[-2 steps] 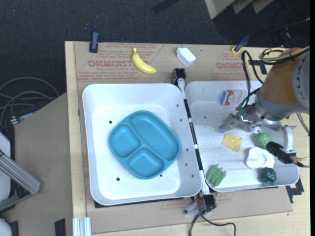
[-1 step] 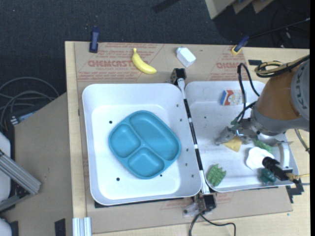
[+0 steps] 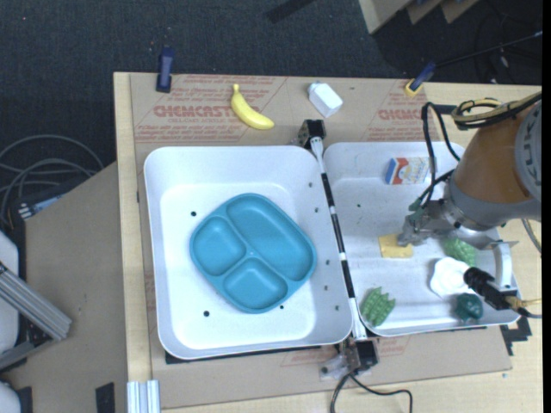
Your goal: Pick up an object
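The claw [image 3: 415, 231] is seen lowered into the right bin [image 3: 362, 166], just above the yellow block [image 3: 395, 247]; whether it is released or clenched cannot be told. Relative to the yellow block, a green leafy toy [image 3: 377, 304] lies nearer the bin's front edge, a white object [image 3: 448, 275] and a dark green object [image 3: 468, 307] lie to the right, and a small printed box [image 3: 403, 170] lies toward the far wall. Open floor is left between block and box. A blue divided plate [image 3: 250, 252] occupies the left bin [image 3: 172, 179]. On the desk [image 3: 138, 110] beyond, a banana [image 3: 249, 110] is placed.
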Motion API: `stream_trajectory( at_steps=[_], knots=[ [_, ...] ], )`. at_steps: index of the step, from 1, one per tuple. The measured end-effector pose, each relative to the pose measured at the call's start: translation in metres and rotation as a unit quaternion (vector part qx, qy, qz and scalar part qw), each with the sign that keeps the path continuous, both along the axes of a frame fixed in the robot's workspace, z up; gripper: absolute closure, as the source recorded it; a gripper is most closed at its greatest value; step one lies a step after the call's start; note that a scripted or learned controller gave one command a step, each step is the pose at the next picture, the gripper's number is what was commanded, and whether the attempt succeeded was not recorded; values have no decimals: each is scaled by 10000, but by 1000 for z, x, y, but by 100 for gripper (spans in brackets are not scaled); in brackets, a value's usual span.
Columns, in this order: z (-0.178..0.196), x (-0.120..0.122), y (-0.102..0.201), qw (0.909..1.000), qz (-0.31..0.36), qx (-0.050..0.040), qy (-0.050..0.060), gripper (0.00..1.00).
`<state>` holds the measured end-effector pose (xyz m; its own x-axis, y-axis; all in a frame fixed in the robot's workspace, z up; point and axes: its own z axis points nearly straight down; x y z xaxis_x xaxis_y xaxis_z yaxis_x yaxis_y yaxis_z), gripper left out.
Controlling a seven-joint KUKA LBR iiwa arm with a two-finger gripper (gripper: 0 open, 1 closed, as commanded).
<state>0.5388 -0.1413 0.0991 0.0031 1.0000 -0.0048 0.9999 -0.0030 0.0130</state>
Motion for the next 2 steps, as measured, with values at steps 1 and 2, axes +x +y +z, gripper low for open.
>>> stream_trajectory(
  at_steps=[1,2],
  knots=[
    [-3,-2,1,10000,4,17,38,0],
    [-15,-6,12,10000,14,34,79,0]
  ],
)
